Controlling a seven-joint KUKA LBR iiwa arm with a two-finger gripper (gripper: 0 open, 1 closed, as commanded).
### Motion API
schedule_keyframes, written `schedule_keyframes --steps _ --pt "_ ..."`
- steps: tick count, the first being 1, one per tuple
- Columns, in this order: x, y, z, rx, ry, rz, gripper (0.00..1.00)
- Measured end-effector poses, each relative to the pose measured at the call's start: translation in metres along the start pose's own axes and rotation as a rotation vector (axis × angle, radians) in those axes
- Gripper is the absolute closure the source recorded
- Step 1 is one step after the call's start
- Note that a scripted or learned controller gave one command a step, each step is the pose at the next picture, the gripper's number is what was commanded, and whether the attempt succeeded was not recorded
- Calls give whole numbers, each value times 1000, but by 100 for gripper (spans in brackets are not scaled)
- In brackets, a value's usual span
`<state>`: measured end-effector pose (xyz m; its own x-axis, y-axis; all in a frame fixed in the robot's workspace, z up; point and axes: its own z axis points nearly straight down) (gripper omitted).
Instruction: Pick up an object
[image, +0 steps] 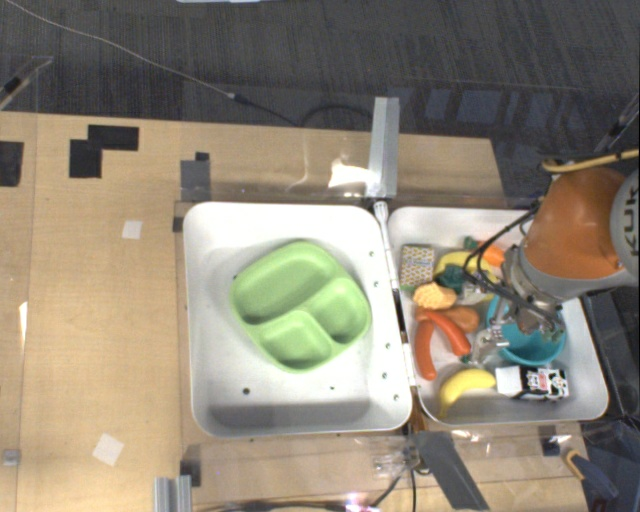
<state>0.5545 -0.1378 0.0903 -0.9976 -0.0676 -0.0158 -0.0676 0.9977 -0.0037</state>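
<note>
right bin (598, 395): jaws (497, 338), grip state unclear, hovering over smooth teal bowl (532, 345); curved yellow banana (465, 384), glossy red pepper (424, 349) lying beside. left bin (200, 300): matte green divided plate (300, 303) resting.

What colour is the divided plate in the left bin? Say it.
Light green divided plastic plate, clearest in the camera view.

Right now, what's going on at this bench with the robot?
A grey arm with an orange band reaches into the right white bin. Its gripper is down among toy foods, beside a teal cup, a red chili pepper and a yellow banana. The left white bin holds a green divided plate.
</note>
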Motion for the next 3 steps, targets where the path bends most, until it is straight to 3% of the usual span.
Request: schedule_keyframes --steps 1,2,3 --pt "29 53 -1 -1 -3 130 0" --pt "-35 43 1 -1 -1 242 0" --pt "-39 44 -15 0 -16 234 100"
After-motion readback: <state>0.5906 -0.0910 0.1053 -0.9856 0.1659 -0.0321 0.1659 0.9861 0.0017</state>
